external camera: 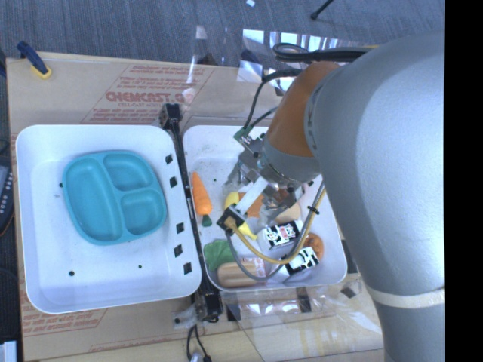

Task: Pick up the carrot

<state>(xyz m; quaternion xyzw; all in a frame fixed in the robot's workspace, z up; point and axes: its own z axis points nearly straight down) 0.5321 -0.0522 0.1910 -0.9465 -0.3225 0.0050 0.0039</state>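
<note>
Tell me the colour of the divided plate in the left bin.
Light blue: the divided plate shows plainly in the camera view.

"CHEMCAST" is printed in red on the cardboard sheet [143,89] behind the bins; the smaller red lines around it cannot be read. No other text is legible.

Both white bins [30,225] look like smooth moulded plastic with a soft sheen. The blue divided tray [113,196] reads as matt plastic. The carrot [201,194] has a glossy, toy-like plastic skin. Under it all, the tabletop [113,89] wears dull brown printed cardboard. The arm's [392,164] grey shell is smooth, satin, faintly reflective.
</note>
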